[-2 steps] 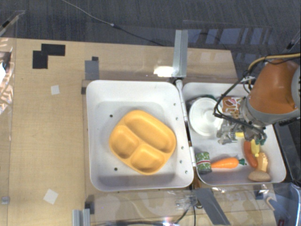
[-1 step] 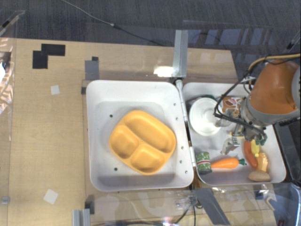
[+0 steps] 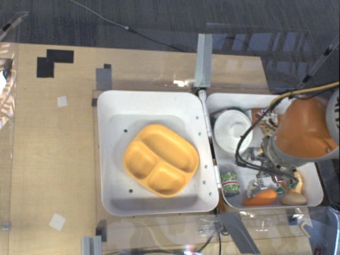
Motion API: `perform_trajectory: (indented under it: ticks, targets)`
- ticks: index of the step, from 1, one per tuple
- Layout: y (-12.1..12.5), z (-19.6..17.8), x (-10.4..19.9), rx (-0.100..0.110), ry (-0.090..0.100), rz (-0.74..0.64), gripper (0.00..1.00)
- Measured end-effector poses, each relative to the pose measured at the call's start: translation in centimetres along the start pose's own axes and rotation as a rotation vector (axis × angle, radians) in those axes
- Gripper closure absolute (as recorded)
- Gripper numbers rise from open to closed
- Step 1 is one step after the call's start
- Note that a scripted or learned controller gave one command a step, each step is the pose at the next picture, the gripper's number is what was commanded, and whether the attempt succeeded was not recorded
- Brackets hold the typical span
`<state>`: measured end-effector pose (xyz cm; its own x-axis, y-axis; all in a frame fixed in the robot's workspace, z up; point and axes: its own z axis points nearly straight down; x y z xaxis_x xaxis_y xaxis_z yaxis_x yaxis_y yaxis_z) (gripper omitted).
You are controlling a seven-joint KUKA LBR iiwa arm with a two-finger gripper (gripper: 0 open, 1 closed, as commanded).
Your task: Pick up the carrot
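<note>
While fingers (image 3: 261, 184) hang just above, carrot (image 3: 260, 197) lies in right bin (image 3: 317, 194)

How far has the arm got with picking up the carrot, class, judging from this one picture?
Done: the arm has reached into the right bin, and its gripper hangs just above the carrot.
In hand: lining up over the carrot, which lies on the bin floor near the front wall, between a small can and a tan object.
Left: closing on the carrot and lifting it; no grasp is visible yet.
</note>
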<state>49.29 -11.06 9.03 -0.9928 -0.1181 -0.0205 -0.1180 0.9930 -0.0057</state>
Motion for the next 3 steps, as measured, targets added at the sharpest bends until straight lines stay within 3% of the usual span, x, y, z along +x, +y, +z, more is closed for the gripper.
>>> perform_trajectory:
  ticks: [1,2,3]
  targets:
    - [0.1,-1.3,-0.4,0.002,-0.008,-0.005,1.00]
    - [0.1,-1.2,-0.4,0.001,-0.006,-0.006,0.00]
    - [1.2,0.1,-0.9,0.000,0.007,-0.066,0.00]
